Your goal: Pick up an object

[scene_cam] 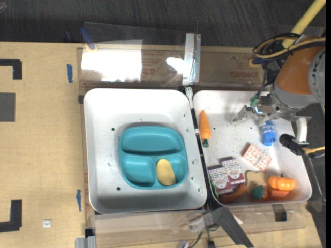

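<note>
The right bin holds several small items. An orange carrot lies along its left wall. Near the middle right rests a small blue bottle, with a checkered packet just below it. My gripper hangs over the bin's upper middle, left of the blue bottle and right of the carrot, with nothing seen in it. The grey arm with its orange band comes in from the upper right.
Along the right bin's front edge lie two small printed boxes, a bread slice and an orange pepper. The left bin holds a teal divided plate with a yellow item in one compartment.
</note>
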Controlling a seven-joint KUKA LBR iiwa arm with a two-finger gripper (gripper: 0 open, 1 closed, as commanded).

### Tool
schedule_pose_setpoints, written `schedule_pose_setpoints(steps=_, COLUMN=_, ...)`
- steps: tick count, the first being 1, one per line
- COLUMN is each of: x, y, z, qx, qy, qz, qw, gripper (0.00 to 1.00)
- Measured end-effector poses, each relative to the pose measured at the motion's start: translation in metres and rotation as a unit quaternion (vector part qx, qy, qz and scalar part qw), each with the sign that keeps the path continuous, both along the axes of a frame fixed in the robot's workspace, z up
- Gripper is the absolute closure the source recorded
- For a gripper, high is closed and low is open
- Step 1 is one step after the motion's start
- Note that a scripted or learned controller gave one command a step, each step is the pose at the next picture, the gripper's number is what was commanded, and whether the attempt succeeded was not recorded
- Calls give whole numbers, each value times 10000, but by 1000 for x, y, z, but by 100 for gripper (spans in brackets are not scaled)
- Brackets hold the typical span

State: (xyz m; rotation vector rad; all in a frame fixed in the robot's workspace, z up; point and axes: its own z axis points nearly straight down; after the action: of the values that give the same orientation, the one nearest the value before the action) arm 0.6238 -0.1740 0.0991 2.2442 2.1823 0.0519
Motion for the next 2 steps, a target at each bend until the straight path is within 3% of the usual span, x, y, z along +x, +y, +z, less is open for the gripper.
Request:
schedule_pose_setpoints(steps=1, x=-51, y=-6, z=-6, qx=52, qy=53, qz=-389, qw=9992, gripper=0)
schedule_pose_setpoints(steps=2, x=-97, y=-10, z=-8, qx=76, qy=87, qz=-148, qw=9998, gripper=0)
